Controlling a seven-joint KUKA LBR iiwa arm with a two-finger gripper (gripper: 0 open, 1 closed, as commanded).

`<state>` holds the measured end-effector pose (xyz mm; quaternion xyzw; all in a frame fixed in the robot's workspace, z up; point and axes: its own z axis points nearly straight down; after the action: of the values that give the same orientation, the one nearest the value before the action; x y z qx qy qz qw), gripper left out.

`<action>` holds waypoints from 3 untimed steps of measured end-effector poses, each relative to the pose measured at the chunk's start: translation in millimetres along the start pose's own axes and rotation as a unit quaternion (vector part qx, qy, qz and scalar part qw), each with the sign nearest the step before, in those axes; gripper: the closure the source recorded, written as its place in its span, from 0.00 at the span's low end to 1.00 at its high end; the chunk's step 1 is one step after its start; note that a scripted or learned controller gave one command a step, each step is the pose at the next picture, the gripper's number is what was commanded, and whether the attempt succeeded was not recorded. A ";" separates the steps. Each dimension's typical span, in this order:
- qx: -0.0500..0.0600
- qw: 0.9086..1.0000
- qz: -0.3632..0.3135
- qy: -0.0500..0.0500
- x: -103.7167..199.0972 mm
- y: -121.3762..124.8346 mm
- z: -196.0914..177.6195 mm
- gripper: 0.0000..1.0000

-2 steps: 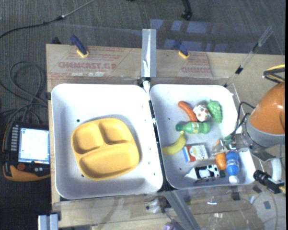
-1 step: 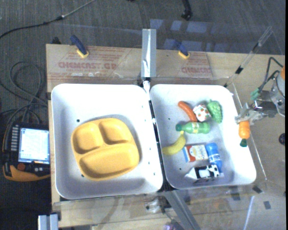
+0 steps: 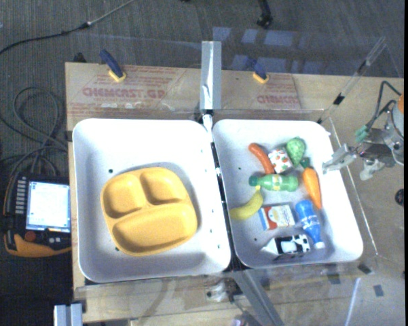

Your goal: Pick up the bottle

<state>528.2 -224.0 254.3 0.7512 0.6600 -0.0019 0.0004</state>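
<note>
the tool hangs with fingers spread, holding nothing, right of the bin where the green bottle lies.

A single fixed camera looked down on the bench from above, tilted at a slant so that the far edge with its two clamps sat toward the top of the frame and the near edge toward the bottom. It stood far enough back to take in both white bins whole: the left bin and the right bin lay side by side across the middle. Carpeted floor, a cable and chair legs showed beyond the bench (top of frame), and a handheld pendant lay at the left. The arm's end entered at the right edge
</note>
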 end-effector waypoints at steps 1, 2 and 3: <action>0.001 0.997 0.082 0.001 53.2 73.4 93.5 0.00; -0.001 0.991 0.132 0.001 42.1 97.4 158.4 0.00; 0.000 0.991 0.131 -0.001 41.8 96.8 149.9 1.00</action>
<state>629.3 -195.5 104.1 0.8314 0.5557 -0.0025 0.0018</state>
